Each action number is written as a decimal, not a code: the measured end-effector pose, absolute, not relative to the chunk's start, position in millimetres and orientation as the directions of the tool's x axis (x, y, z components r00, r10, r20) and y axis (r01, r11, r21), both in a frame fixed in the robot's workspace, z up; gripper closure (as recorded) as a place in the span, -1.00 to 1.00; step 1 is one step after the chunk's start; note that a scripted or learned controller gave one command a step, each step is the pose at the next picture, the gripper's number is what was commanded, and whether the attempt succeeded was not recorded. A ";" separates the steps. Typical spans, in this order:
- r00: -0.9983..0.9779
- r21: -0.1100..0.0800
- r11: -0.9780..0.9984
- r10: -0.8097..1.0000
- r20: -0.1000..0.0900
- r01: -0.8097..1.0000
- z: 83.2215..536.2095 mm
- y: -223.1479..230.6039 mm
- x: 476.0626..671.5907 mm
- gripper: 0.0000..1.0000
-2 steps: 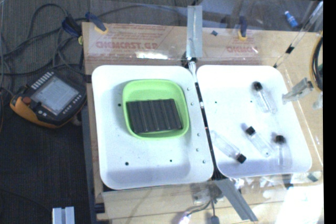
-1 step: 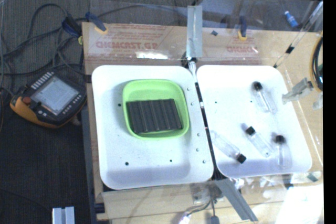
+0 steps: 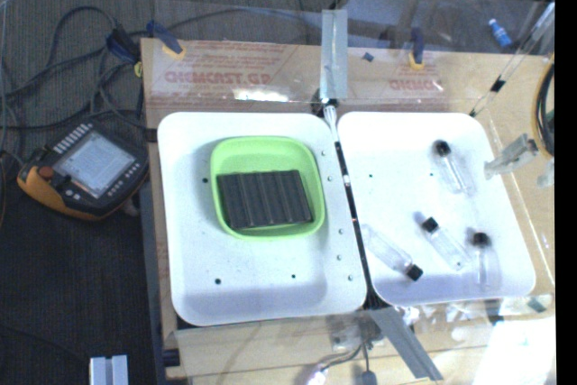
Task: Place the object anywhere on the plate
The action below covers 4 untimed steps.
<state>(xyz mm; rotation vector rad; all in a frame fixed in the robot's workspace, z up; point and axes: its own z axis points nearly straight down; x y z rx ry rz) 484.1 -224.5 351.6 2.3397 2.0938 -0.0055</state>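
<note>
Now | green plate [image 3: 222, 160], left bin [image 3: 194, 279] | four vials [image 3: 443, 240], right bin [image 3: 388, 149] | red lettering [image 3: 216, 77] seemingly illegible | claw: cannot tell

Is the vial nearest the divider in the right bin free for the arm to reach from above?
Probably yes. That vial lies flat by the right bin's left wall, apart from the other vials, with nothing over it; the close wall may hinder a grasp.

My count across the two bins

Four clear vials [image 3: 451, 165] in my right bin [image 3: 388, 194]; one green plate [image 3: 266, 153] in the left bin [image 3: 189, 266].
</note>
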 end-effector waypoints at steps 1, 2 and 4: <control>0.111 -0.001 -0.111 0.994 -0.004 0.994 351.6 -224.4 484.1 -1.00; 0.111 -0.001 -0.111 0.994 -0.004 0.994 351.6 -224.4 484.1 -1.00; 0.111 -0.001 -0.111 0.994 -0.004 0.994 351.6 -224.4 484.1 -1.00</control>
